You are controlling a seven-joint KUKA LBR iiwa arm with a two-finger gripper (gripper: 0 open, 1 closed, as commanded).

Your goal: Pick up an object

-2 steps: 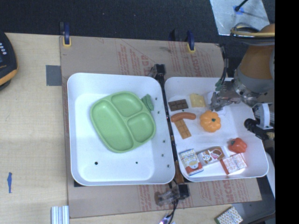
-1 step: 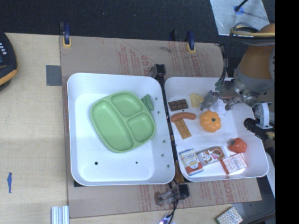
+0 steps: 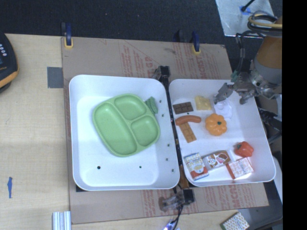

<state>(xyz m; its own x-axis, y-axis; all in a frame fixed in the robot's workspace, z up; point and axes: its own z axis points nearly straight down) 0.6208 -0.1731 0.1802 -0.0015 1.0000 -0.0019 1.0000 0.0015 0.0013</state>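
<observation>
Several small items sit in the right bin (image 3: pixel 268 143), and we'd go for the orange pumpkin (image 3: pixel 216 124); it lies just left of and nearer than the gripper (image 3: pixel 235 95), whose fingers are spread apart with nothing between them

Two white bins (image 3: pixel 81 128) sit side by side. One green divided plate (image 3: pixel 126 124). One orange pumpkin (image 3: pixel 216 124), one tomato (image 3: pixel 244 149), one sausage (image 3: pixel 187 120), one cheese slice (image 3: pixel 203 103), three small cartons (image 3: pixel 195 165).
</observation>
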